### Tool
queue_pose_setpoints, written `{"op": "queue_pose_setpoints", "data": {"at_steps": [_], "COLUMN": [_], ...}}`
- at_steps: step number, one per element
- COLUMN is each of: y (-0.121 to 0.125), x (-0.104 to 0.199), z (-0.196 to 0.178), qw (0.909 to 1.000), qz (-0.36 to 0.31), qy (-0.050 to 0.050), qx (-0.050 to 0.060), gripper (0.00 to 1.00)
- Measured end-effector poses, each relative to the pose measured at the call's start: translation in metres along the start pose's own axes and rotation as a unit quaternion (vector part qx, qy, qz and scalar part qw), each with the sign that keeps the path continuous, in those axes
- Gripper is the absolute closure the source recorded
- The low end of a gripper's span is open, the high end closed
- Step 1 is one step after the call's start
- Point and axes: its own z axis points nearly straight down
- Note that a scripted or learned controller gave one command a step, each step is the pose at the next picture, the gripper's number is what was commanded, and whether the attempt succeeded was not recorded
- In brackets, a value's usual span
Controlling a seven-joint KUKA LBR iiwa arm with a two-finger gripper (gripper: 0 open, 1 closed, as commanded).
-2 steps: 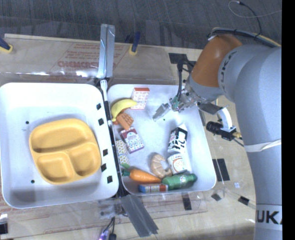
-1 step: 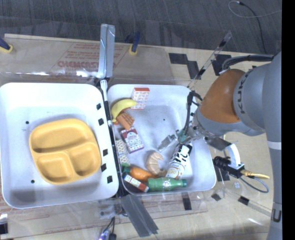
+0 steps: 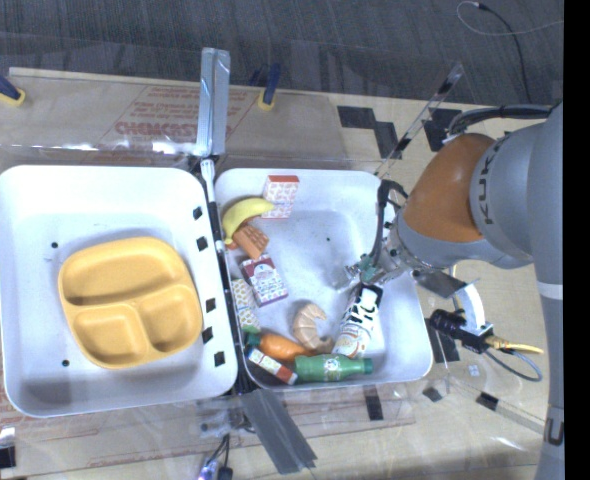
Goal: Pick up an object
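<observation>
Right bin (image 3: 415, 363), contents: white bottle (image 3: 358, 322) with black markings, lying just under the gripper (image 3: 366, 268) near the bin's right wall, long axis running from upper right to lower left in the camera view, cap end toward the gripper; markings too small to read.
Green bottle (image 3: 333, 367) on its side along the near wall, long axis roughly left to right.
Carrot (image 3: 283, 347), just left of the green bottle, tilted down to the right.
Bread roll (image 3: 311, 322), between carrot and white bottle.
Banana (image 3: 247, 212) at the upper left, curved.
Small red-and-white carton (image 3: 282, 190) near the far wall; a second red-and-white carton (image 3: 265, 278) mid-left. Print illegible.

Left bin (image 3: 25, 198): one yellow divided tray (image 3: 130, 298).

Arm (image 3: 495, 198): enters from the right, orange band bent over the bin's right edge, wrist angled down-left. Gripper low inside the bin at the white bottle's upper end; whether it is parted or clamped cannot be told.

Bench sheet behind bins: faint red lettering, unreadable.
</observation>
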Motion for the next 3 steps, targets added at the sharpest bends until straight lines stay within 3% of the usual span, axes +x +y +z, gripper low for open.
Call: {"op": "queue_pose_setpoints", "data": {"at_steps": [1,2,3], "y": [-0.036,-0.025,-0.031], "x": [0.022,0.044,0.085], "z": [-0.002,-0.107,-0.125], "qw": [0.9947,0.9871,0.9999], "qz": [-0.103,-0.16,-0.017], "qy": [0.001,-0.002,0.0], "qx": [0.0,-0.002,0.0], "gripper": [1.0,1.0,1.0]}}
